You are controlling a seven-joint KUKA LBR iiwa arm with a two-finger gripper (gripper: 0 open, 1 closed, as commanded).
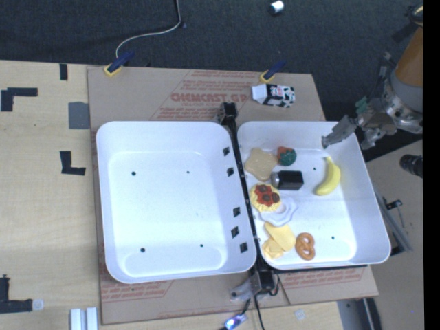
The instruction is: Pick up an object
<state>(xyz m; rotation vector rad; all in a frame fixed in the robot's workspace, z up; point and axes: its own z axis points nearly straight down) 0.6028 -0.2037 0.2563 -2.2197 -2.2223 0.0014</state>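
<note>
Seeing the right bin (pixel 357 205) at centre-right w/ banana (pixel 328 178), bread (pixel 260 163), pretzel (pixel 304 245), black block (pixel 288 179) — left bin (pixel 165 201) beside it; gripper (pixel 342 133) over its upper-right rim — can't tell its grip.

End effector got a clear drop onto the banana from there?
Probably yes. The end effector hovers above the right bin's far edge, and the banana lies just below it, apart from the other toys.

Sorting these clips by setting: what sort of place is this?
Probably a robotics lab grasping bench: two white bins clamped on cardboard, toy food such as a banana, and a robot arm reaching in.
</note>
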